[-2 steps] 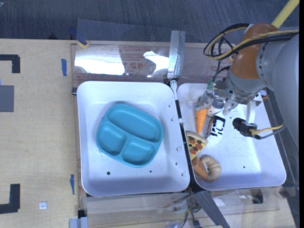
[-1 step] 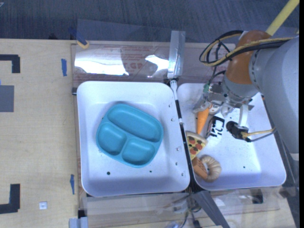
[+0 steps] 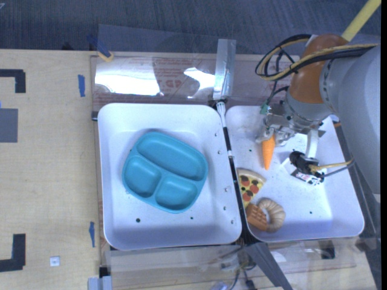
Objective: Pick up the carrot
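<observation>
While my gripper (image 3: 270, 136) pinches the top of the smooth orange cone-shaped carrot (image 3: 267, 153), it hangs over the right white bin (image 3: 338, 213), in the upper right of the frame.

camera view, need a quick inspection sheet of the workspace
surface: two shallow white bins, left bin and right bin, side by side
job's things: orange tapered carrot in the right bin, its top at the gripper
clutter: blue three-part plastic tray in the left bin; pizza slice toy, brown bagel-like ring
grippers: right over the carrot's top
cables: yellow and black loops above the wrist
surroundings: wooden bench
</observation>
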Motion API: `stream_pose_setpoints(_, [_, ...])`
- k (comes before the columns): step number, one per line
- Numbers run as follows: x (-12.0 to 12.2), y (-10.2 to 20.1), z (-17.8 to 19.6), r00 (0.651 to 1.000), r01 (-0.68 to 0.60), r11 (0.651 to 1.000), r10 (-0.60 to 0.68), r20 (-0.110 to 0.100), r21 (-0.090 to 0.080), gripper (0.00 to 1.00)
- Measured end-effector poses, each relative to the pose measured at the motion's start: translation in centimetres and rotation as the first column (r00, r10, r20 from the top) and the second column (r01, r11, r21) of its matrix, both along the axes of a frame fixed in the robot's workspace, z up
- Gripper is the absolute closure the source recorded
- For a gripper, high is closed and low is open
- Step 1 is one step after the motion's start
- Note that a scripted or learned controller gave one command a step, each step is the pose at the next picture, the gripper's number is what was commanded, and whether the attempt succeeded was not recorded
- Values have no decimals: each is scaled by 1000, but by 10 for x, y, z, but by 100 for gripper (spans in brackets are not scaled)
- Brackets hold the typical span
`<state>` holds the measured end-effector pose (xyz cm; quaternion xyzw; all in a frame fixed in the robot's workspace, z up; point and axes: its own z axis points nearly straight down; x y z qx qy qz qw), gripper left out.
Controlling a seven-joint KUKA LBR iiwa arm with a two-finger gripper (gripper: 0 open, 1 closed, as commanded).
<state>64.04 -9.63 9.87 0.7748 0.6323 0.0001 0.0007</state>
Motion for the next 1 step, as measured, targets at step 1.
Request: stream_pose_setpoints(1, [-9, 55, 92, 1000, -3, 1000, 3, 10, 3, 100])
